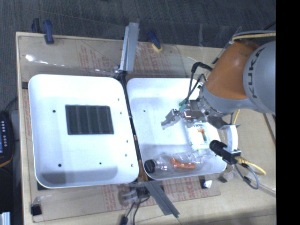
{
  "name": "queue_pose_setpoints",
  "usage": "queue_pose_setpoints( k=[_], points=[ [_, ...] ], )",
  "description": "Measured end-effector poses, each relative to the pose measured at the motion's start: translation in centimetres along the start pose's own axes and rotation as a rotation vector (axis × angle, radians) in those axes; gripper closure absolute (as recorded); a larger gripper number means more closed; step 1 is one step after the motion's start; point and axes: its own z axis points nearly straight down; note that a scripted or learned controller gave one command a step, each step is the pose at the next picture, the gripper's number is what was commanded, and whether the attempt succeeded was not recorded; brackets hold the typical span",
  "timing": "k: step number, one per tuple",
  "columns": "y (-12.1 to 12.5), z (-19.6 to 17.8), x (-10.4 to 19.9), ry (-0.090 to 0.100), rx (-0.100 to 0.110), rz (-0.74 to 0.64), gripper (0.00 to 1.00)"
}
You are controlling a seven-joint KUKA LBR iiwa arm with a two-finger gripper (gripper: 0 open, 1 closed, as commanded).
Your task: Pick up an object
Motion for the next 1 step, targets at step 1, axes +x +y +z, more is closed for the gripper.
queue_pose_setpoints(
  k=[1],
  points=[
    [-2.32,0.03,-6.51,-0.001,-0.001,0.04,0.0]
  ],
)
